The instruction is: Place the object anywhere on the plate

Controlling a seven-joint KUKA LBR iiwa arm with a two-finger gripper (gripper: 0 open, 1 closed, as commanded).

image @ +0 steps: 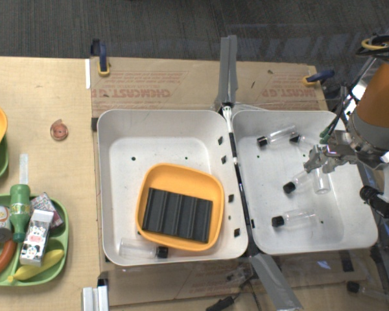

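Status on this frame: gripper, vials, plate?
Gripper over right bin, among clear vials. Orange plate in left bin, black ridged block on it. One vial beside plate.

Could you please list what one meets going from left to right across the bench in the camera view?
Green tray of toy food → left bin holding the orange plate with a black ridged block → right bin with clear vials → gripper of the arm.

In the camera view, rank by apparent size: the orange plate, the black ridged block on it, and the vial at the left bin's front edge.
1. Orange plate, largest.
2. Black ridged block, which lies within the plate's rim.
3. Vial, clearly smallest.
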